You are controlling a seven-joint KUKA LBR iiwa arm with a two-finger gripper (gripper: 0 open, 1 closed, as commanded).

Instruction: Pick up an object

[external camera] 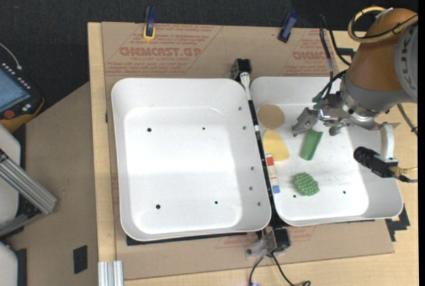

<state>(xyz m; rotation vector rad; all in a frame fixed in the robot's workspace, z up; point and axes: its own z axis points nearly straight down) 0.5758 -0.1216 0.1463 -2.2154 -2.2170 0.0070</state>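
Two white plastic bins [179, 158], one green cylinder [310, 144], one knobbly green ball [305, 184], one tan disc [271, 115], one yellow wedge [275, 146], jaws [320, 120] apart above the cylinder.

both bins [179, 165] smooth white plastic, slight sheen. bench board [199, 46] matt brown cardboard, red print. green ball [306, 184] knobbly, rough. green cylinder [310, 144] smooth plastic. yellow piece [275, 145] smooth, matt. arm shell [382, 59] glossy orange.

Plain green cylinder [310, 144] right under the jaws. Below that, a bumpy, knobbled green ball [305, 184]. Out to the side, a yellow piece [275, 146] and a tan disc [271, 116]. Both bins [179, 95] white, table [199, 46] cardboard-brown with red lettering.
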